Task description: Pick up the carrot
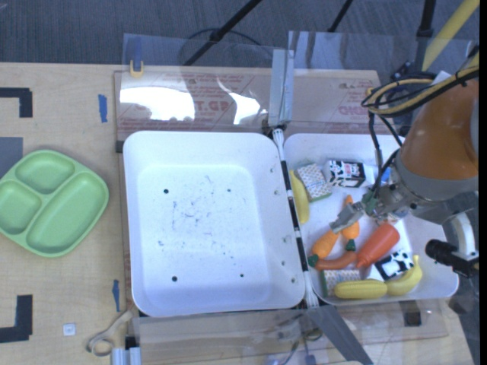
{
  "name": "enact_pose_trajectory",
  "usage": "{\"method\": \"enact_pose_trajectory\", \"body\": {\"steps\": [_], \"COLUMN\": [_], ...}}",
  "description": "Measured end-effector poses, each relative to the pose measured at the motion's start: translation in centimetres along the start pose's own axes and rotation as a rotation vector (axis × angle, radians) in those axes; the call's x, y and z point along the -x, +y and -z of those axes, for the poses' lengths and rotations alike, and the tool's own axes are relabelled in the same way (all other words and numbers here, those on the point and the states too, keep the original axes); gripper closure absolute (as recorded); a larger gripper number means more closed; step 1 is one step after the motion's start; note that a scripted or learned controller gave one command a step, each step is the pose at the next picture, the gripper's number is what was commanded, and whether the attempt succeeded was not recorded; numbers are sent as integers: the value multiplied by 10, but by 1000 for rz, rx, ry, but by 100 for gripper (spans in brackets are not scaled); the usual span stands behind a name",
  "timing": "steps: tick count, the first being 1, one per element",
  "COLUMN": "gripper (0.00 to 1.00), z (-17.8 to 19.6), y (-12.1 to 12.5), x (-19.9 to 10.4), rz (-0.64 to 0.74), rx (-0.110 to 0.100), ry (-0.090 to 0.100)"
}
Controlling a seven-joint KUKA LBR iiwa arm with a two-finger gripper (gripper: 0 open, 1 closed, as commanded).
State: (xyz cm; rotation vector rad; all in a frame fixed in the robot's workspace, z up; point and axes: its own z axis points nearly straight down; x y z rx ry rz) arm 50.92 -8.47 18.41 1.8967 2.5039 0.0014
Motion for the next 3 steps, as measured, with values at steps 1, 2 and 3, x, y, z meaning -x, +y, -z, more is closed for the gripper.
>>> {"method": "enact_pose_trajectory", "body": {"steps": [1,2,3], "gripper": [0,100,100], "z": [-97,-86,33], "y": [55,57,86], "x": [30,31,-12], "rz": [116,114,37], "rx": [6,11,0], "ry": [-2,-4,-1]}}
